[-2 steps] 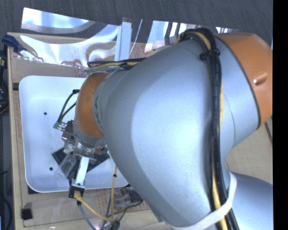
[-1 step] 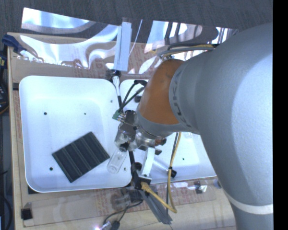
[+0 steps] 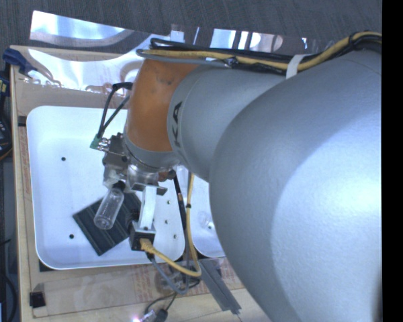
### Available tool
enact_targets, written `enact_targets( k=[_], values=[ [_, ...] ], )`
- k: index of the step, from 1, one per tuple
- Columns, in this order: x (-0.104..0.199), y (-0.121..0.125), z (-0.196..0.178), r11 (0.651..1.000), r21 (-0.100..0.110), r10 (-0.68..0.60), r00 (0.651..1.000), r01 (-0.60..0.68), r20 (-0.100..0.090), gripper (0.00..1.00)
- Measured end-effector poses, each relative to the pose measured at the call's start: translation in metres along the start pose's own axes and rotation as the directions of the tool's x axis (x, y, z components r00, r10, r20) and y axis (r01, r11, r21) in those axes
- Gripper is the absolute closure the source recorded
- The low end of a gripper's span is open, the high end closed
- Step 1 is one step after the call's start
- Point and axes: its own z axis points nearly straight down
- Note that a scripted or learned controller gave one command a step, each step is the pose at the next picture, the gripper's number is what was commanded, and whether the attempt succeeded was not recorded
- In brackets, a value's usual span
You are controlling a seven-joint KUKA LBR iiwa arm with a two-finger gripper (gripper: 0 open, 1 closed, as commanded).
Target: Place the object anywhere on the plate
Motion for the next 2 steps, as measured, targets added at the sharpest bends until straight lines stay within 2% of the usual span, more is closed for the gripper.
enact_targets(
  k=[1, 2],
  values=[
    [0.0, 0.0, 0.0, 1.0, 0.0, 0.001, 1.0, -0.001, 0.0, 0.0],
    [-0.054, -0.006, -0.067, 0.995, -0.003, 0.095, 0.995, -0.095, -0.003, 0.0]
  ],
)
